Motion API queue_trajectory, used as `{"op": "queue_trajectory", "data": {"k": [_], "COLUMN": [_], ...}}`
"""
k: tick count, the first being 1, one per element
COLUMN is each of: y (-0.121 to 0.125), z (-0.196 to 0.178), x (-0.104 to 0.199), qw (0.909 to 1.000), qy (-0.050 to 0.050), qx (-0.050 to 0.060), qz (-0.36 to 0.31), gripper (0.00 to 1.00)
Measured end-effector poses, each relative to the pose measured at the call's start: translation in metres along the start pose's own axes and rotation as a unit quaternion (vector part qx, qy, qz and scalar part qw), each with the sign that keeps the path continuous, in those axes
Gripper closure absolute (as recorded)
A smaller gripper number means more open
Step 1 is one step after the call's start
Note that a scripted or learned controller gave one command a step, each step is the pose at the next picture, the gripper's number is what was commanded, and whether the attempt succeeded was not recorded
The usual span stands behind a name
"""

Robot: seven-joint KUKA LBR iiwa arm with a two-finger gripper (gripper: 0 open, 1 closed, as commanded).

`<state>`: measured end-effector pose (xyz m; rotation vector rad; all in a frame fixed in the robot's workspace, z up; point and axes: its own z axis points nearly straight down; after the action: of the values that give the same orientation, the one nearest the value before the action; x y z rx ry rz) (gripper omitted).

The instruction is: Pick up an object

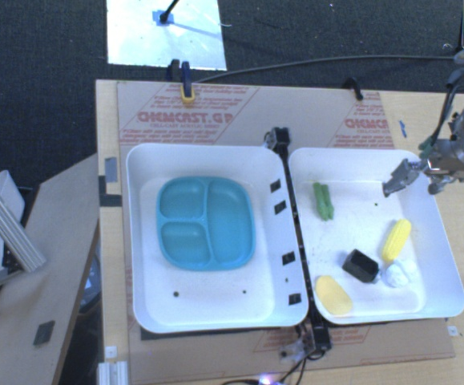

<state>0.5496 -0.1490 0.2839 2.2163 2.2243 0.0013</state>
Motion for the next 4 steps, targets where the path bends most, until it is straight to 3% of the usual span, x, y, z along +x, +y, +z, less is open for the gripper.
{"op": "queue_trajectory", "data": {"k": [3, 4], "y": [-0.014, -0.012], "z": [0.138, 0.125], "x": [0.012, 0.012], "qw": [1.0000, 1.0000], "qy": [0.001, 0.000], "qx": [0.002, -0.001], "qz": [0.001, 0.001], "gripper": [0.00, 1.00]}}
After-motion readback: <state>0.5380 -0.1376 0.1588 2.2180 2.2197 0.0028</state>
